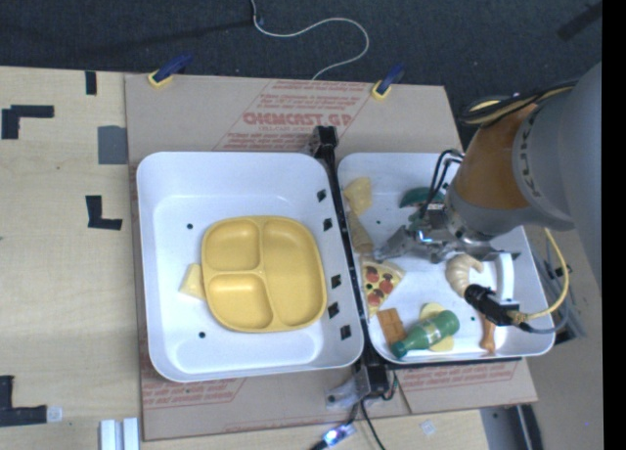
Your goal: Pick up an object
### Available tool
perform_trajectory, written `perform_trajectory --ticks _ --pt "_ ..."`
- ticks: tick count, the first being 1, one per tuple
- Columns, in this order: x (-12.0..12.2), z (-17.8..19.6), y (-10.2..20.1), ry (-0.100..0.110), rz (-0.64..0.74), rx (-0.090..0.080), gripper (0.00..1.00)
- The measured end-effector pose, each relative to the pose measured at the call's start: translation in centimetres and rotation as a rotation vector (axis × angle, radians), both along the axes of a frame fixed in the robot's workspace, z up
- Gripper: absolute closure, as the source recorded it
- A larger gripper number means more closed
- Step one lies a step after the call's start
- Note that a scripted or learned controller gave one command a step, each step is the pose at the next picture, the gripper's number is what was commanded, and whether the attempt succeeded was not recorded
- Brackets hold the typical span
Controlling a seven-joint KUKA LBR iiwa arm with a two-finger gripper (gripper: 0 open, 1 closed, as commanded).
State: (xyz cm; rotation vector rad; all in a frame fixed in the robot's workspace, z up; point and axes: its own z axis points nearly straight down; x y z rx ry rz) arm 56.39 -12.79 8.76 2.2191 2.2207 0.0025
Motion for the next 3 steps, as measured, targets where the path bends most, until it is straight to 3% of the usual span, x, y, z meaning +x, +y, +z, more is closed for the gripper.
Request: perform_trajectory --ticks 1,3 --pt "0.2 1.2 0.2 -0.008 0.001 0.002 1.00" --pt "-0.9 11.4 0.2 0.000 0.001 0.000 1.00"
